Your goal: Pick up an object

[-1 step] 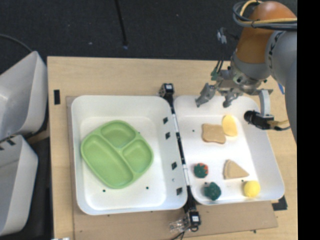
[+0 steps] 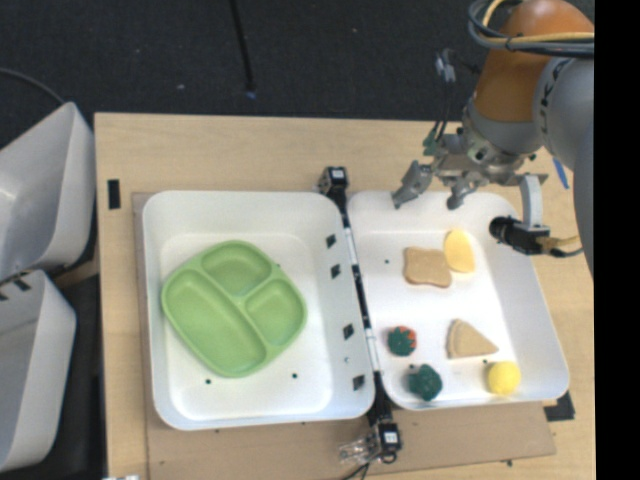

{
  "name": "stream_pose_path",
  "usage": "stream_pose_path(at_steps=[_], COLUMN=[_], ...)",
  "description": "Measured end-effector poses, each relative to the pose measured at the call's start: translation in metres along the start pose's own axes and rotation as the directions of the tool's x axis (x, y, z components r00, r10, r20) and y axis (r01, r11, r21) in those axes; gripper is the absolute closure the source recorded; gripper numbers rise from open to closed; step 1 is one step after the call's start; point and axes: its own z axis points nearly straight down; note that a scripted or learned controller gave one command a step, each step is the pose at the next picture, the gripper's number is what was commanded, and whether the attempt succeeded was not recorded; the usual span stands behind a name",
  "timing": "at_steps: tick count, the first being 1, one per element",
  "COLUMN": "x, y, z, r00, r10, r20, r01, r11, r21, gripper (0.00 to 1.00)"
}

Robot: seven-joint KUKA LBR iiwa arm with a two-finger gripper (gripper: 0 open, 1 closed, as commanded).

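Observation:
My gripper (image 2: 433, 191) hangs open above the far edge of the right bin (image 2: 530, 298), with nothing between its two grey fingers. In that bin lie a tan bread slice (image 2: 427, 266) and a pale yellow oval piece (image 2: 460, 250) touching it, both just in front of the gripper. Nearer the front are a tan triangular wedge (image 2: 468, 340), a yellow lemon (image 2: 503, 377), a small red and green fruit (image 2: 401, 341) and a dark green broccoli piece (image 2: 424, 381).
The left bin (image 2: 160, 368) holds a green divided plate (image 2: 233, 307). A black-clipped divider (image 2: 352, 288) runs between the two bins. White plastic shapes (image 2: 40, 188) stand off the bench at the far left.

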Motion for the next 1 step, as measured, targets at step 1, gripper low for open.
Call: stream_pose_path(at_steps=[1], x=[-0.0012], y=[-0.0048], z=[0.0613], r00=[1.0], r10=[0.001], r20=[0.002], r01=[-0.001], r11=[1.0], r21=[0.004], gripper=[0.0])
